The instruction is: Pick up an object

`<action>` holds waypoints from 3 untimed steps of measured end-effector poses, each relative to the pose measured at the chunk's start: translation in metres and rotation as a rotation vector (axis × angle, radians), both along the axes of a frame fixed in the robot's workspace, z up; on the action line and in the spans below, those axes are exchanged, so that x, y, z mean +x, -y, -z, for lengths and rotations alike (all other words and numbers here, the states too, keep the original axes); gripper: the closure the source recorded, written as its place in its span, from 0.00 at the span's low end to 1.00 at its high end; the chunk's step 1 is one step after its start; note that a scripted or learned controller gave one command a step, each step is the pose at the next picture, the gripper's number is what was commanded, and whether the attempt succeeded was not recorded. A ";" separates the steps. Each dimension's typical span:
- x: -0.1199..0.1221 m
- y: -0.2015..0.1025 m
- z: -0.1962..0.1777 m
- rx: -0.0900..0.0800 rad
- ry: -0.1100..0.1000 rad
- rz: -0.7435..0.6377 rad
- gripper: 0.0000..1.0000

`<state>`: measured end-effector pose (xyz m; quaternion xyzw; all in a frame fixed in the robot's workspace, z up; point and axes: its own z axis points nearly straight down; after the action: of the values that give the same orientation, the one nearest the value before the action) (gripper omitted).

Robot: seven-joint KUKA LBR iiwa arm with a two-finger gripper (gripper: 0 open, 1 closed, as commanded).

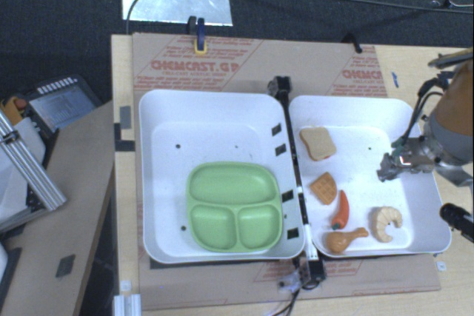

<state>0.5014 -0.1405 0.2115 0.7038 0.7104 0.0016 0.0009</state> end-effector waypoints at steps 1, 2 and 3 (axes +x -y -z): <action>0.018 -0.047 -0.012 0.000 0.000 0.000 1.00; 0.029 -0.100 -0.007 0.000 -0.001 0.000 1.00; 0.052 -0.156 -0.001 0.001 -0.001 -0.001 1.00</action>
<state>0.5530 0.0159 0.2127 0.7034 0.7108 0.0018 0.0003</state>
